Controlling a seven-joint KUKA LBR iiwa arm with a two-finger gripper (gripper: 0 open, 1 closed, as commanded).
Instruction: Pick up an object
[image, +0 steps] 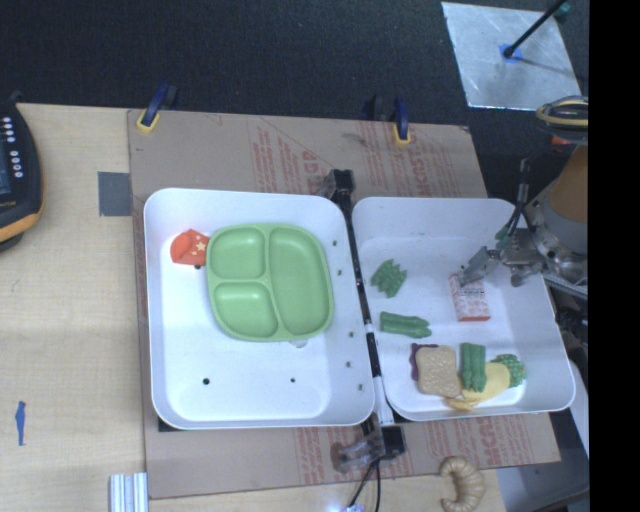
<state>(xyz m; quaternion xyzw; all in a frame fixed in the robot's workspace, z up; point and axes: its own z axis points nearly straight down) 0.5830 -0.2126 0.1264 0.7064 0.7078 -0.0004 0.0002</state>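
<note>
- Reaching in from the right, the gripper (487, 262) hung over the far part of the right bin (440, 215); whether it was released or clenched could not be told at this size, and nothing showed as grasped in it.
- Just nearer than the gripper, a small red-and-white packet (470, 300) lay flat on the bin floor, its far end close under the gripper tip; contact could not be judged.
- Left of the packet, a small green leafy piece (388, 277) lay toward the bin's left wall, and a longer green pod (405, 324) lay a little nearer than that.
- At the near edge of the right bin a cluster sat together: a tan slice of bread (436, 370), a green vegetable piece (472, 366) just to its right, a yellow banana-like piece (484, 390) beneath them, and a small broccoli-like floret (510, 368) at the right end.
- The left bin (180, 390) held a light green divided plate (270, 282) with three compartments, set toward the far side.
- A red piece with a yellow star (189, 247) lay touching the plate's left far corner.
- Both bins rested on a brown cardboard sheet (250, 150), clamped along its far edge by a yellow clip (152, 112) and a blue clip (401, 122).
- A tan curled object (463, 482) lay on the cardboard, nearer than the right bin.
</note>
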